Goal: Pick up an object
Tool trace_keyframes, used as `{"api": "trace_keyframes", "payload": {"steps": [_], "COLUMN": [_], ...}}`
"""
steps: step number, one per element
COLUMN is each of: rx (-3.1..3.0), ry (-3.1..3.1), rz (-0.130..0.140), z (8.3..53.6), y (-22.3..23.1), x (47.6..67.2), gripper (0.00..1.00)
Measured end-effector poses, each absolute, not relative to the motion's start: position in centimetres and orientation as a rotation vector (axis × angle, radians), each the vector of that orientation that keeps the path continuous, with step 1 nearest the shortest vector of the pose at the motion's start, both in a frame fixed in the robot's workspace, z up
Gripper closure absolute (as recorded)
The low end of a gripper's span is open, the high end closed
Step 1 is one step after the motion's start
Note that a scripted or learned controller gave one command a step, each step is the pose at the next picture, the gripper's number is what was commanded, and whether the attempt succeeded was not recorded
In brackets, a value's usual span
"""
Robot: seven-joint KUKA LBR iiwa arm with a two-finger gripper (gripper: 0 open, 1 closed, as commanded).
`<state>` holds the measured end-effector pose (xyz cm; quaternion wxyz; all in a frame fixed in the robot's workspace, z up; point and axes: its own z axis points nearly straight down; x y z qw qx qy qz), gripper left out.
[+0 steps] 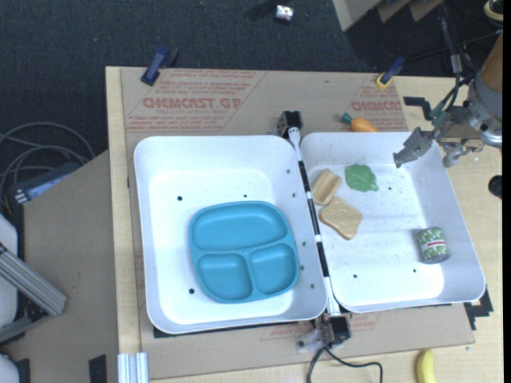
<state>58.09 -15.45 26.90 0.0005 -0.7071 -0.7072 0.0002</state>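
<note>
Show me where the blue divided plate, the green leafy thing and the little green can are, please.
blue divided plate (239, 250): camera view, on the ridge between its compartments.
green leafy thing (361, 177): camera view, on the middle of the leaf.
little green can (433, 244): camera view, on its side wall.

Grey metal fingers (408, 149), black cables (451, 38)

Dark carpet floor (96, 22), cardboard-topped bench (207, 102)
</note>
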Motion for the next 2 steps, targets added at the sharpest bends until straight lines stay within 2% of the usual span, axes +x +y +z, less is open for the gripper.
{"api": "trace_keyframes", "payload": {"steps": [1, 2], "rx": [-2.219, -2.222], "ry": [-2.221, -2.222], "rz": [0.002, 0.001], "z": [15.3, 8.4], "y": [-11.6, -13.2], "x": [59.6, 64.4], "gripper": [0.00, 0.00]}}
